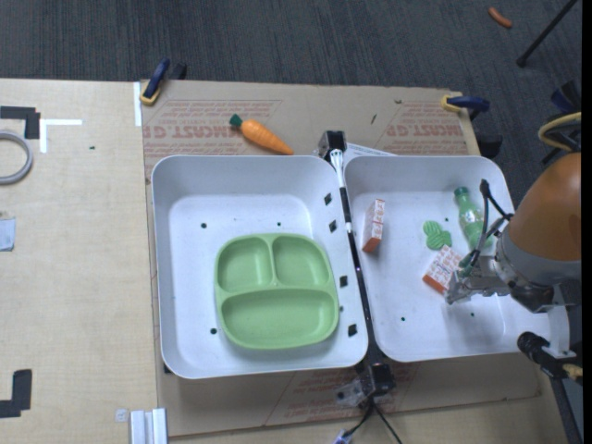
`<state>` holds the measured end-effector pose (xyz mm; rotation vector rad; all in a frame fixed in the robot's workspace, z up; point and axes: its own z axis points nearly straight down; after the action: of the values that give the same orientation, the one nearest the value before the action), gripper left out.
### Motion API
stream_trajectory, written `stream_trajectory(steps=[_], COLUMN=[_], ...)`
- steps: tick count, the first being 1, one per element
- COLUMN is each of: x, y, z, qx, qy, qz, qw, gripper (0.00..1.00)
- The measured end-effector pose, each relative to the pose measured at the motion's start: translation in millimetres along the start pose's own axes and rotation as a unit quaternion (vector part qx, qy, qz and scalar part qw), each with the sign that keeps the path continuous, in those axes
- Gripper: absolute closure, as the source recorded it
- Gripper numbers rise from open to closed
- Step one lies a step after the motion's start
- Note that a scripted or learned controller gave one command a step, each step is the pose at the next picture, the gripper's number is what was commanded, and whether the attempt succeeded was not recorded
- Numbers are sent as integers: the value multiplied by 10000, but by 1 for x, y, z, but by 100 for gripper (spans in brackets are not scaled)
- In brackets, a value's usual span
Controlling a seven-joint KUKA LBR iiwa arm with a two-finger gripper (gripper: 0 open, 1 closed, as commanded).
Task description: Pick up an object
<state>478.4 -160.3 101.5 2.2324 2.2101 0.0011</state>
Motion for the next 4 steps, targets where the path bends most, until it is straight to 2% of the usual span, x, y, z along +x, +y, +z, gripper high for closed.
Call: stream_trajectory(steps=[1, 2, 3, 4], x=[0, 28, 27, 27], y=[0, 46, 46, 46], z=[0, 9, 0, 0], qx=[1, 2, 0, 1], qy=[0, -4, -5, -5], qz=[-3, -907, -893, -895], qw=[10000, 9959, 9960, 9960], gripper=[0, 0, 100, 0])
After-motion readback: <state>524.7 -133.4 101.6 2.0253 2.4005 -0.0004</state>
